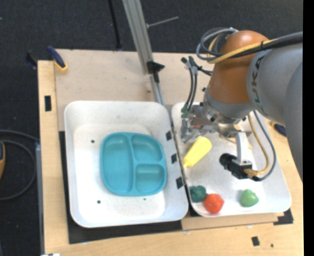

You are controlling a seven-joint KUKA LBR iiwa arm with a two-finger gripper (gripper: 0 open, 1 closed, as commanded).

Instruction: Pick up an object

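The gripper [191, 137] hangs over the right bin [276, 193], just at twelve o'clock of the yellow piece [197, 152]. Its pincer state I cannot tell. This looks like the approach; next it must drop squarely and close on the piece.

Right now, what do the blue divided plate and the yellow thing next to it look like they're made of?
The blue divided plate looks like moulded plastic, matte: uniform colour, soft rounded compartment edges. The yellow object is probably plastic or rubber, like toy food: flat bright colour with a slight sheen. The picture is too coarse to be sure.
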